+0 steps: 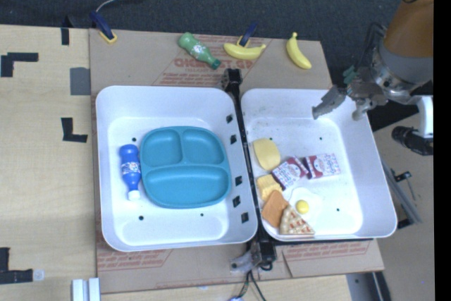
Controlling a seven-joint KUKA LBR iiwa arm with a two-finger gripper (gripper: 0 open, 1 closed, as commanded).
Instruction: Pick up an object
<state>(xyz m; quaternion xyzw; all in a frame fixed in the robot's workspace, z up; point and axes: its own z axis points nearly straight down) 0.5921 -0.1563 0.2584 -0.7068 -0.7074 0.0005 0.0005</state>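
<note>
Here we see the pincer [343,103] spread open and holding nothing above the right bin [366,173], presumably poised to descend on the food pile [292,187].

Both white bins [113,109] look like smooth, faintly glossy plastic, as does the blue divided plate [185,167] in the left one. The bench [35,151] is pale matt wood with brown cardboard [141,60] under the bins. The far bananas [299,53] and green bottle [199,51] have a plastic sheen.
</note>
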